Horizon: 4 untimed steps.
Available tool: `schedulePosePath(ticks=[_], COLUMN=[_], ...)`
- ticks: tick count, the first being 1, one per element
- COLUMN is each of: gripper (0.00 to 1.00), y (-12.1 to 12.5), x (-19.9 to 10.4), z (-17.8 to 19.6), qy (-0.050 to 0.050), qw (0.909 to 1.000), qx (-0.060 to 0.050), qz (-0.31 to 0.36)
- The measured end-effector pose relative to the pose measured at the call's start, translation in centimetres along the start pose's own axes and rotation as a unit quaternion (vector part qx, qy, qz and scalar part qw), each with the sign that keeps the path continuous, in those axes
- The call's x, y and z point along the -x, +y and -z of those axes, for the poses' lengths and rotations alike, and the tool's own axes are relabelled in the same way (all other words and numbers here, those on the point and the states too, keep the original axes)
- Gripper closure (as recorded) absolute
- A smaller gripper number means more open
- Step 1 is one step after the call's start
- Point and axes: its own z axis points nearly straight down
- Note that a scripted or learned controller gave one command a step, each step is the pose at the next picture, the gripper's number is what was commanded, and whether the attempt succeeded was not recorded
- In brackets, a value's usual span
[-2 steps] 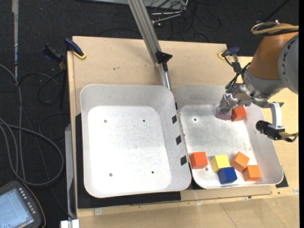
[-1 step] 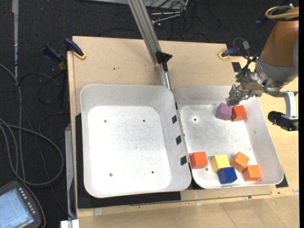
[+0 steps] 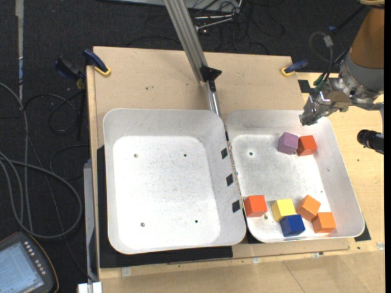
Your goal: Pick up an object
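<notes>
The right bin [image 3: 342,176] holds several small blocks. A purple block [image 3: 288,143] and an orange block [image 3: 306,144] touch each other near its far side. Along the front sit an orange block [image 3: 255,205], a yellow block [image 3: 283,209], a blue block [image 3: 292,225] and two more orange blocks [image 3: 310,206] [image 3: 324,222]. My gripper [image 3: 308,116] hangs over the bin's far right rim, just above and behind the purple and orange pair. Nothing shows between its fingers.
The left bin [image 3: 116,182] lies beside the right one on the wooden bench. A slanted metal pole [image 3: 186,32] crosses the back of the bench down to the bins' junction. Clamps [image 3: 98,63] [image 3: 292,69] sit at the bench's far corners.
</notes>
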Motion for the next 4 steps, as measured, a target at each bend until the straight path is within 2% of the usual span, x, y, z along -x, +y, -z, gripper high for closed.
schedulePosePath(ticks=[1,3,4], gripper=[1.0,1.0,1.0], y=[-0.1,-2.1,-1.7], x=[-6.3,-17.6,-23.2], z=[-0.9,-4.2,-3.6], qy=[0.002,0.002,0.002], qw=[1.0,1.0,1.0], qx=[-0.004,-0.005,-0.003], qz=[0.003,0.003,0.003])
